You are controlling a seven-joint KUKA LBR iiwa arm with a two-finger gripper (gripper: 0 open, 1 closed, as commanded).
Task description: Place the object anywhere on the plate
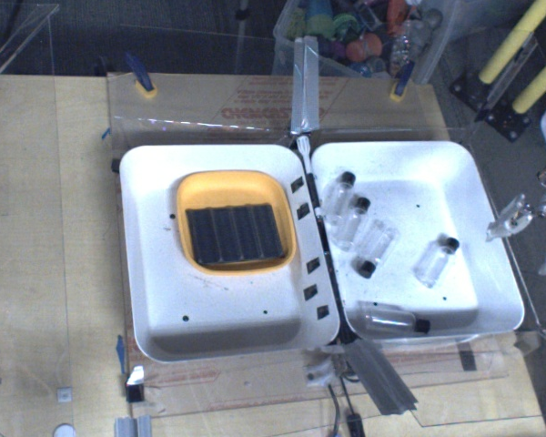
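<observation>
Gripper (515,217) shows as a small pale metallic piece at the right side of the camera view, just outside the right rim of the right bin and about level with its middle. It is too small and blurred to tell whether it is wide or narrow, and nothing can be seen held in it.

A tan bench (45,244) carries the two shallow white bins side by side. The left bin (150,244) and the right bin (455,167) meet along a raised central divider (311,244) marked with a row of small black tabs.

A yellow-orange plate (232,188), roughly square with rounded corners, sits in the upper middle of the left bin. A black ridged slab (235,233) lies flat on it, covering most of its floor and reaching towards its near edge.

Five clear vials with black caps lie in the right bin, well apart from the plate. One vial (343,192) lies close to the divider near the top, with a second vial (351,218) just below it, the two very near or touching. A third vial (374,246) lies a little lower and to the right. A fourth vial (434,261) lies alone towards the right side. A fifth vial (394,319) lies on its side along the near wall.

Beyond the bins stands a clear tub of coloured toys (364,12), with yellow foam tubes (526,35) to its right.
</observation>
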